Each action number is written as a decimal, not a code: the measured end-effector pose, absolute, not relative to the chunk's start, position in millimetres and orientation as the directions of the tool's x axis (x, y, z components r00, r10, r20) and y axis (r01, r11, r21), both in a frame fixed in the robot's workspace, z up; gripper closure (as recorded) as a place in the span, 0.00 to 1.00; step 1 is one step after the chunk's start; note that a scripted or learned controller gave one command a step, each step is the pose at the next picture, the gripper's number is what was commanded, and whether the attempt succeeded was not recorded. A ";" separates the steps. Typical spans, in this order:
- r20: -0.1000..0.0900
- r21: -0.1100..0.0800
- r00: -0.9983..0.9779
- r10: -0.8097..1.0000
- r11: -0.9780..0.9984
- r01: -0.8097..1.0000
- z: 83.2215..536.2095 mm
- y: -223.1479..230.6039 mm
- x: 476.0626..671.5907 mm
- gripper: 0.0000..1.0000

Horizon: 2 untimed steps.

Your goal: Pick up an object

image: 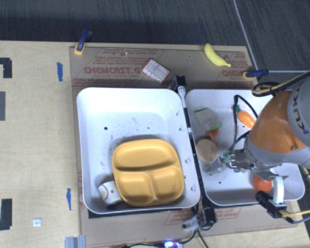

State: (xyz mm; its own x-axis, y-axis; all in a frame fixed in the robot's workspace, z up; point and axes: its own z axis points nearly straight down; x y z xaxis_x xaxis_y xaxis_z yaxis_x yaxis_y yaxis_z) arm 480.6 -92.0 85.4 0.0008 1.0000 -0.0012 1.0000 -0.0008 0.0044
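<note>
Gripper point(223, 161) sits low in our right bin point(232, 196), its opening hidden from us so we cannot tell its state, touching or just beside the round tan object point(206, 150) on its left, the orange carrot-like piece point(245, 118) farther back.

Red "CHEMCAST" lettering on the brown board point(113, 68) behind the bins

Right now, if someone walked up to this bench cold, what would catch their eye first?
Probably the big yellow divided tray filling the near part of the left bin, with a small white ball tucked at its left corner. Next, the arm's orange band looming over the right bin, and a yellow banana lying on the board behind the bins.
</note>
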 end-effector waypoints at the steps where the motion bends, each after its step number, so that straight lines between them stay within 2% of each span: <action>1: -0.001 0.005 0.001 1.000 -0.001 1.000 85.4 -92.2 480.5 0.00; 2: 0.000 0.004 0.000 1.000 0.000 1.000 85.4 -92.6 480.5 0.00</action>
